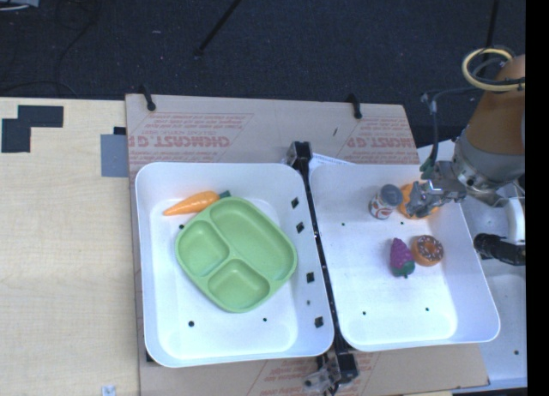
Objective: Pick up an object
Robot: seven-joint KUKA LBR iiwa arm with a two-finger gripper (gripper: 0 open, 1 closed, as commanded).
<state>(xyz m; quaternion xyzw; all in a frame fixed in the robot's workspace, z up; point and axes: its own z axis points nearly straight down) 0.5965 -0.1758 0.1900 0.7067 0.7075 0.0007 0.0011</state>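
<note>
The left white bin (154, 214) holds an orange toy carrot (192, 203) near its far left corner, touching the far edge of a green three-compartment plastic plate (236, 253) that lies tilted in the bin's middle. A black divider (313, 257) separates it from the right white bin (377, 317). In that bin's far part a small grey-and-white can (385, 201) lies just left of the gripper (419, 199). Nearer, a purple toy fruit with a green base (401, 257) sits just beside a brown glazed toy doughnut (427, 250). The grey arm (493, 141) reaches in from the right, wrist low over something orange (431, 207); whether its grip is spread or closed cannot be told.
</note>
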